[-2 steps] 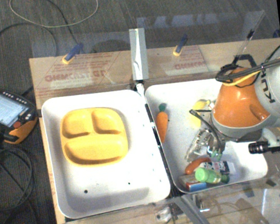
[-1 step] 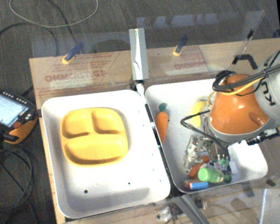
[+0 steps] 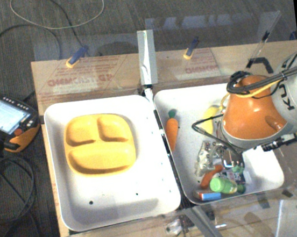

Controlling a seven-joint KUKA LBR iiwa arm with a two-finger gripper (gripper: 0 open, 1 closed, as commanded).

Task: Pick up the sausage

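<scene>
One arm [image 3: 256, 109] reaches down into the right bin [image 3: 189, 98], its tool [image 3: 219, 160] state unclear.

From my screen the light is even and fairly bright overhead, washing the two shallow white plastic bins [image 3: 117, 211] nearly flat, with soft shadows along their inner walls. The clear plastic shield [image 3: 218, 30] behind them shows pale glare. The whole picture is soft and grainy, and the small heap under the grey-and-orange arm [image 3: 256, 112] blurs together.
</scene>
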